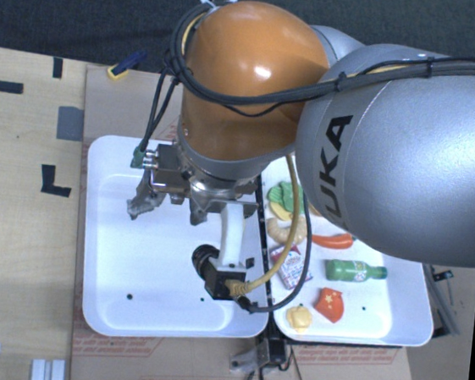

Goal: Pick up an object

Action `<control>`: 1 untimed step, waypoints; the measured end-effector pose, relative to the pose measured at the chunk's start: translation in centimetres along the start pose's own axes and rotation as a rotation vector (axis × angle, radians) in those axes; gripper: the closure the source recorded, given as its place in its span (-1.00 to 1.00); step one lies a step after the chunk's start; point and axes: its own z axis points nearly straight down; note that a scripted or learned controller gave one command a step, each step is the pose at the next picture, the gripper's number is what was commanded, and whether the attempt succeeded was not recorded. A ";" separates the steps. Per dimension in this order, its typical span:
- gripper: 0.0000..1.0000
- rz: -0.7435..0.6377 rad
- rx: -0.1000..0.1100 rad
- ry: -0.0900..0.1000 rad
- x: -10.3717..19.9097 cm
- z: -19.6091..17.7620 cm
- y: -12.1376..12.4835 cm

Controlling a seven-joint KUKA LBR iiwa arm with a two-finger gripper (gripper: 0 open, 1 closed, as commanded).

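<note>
My gripper hangs over the left white bin, in its upper half. Its two fingers stand apart, open, and between them I see nothing but bare bin floor. The objects lie in the right bin: a green bottle, a red pepper-like piece, a small yellow piece, an orange-red chili shape, a red and white packet and a green and yellow item. The arm's grey body hides the upper part of that bin.
A white bracket with a black unit and cables hangs from the wrist over the rim between the bins. Both bins rest on brown cardboard. The wooden bench spreads to the left.
</note>
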 end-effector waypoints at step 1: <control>1.00 -0.002 -0.028 0.014 0.0 -13.5 0.1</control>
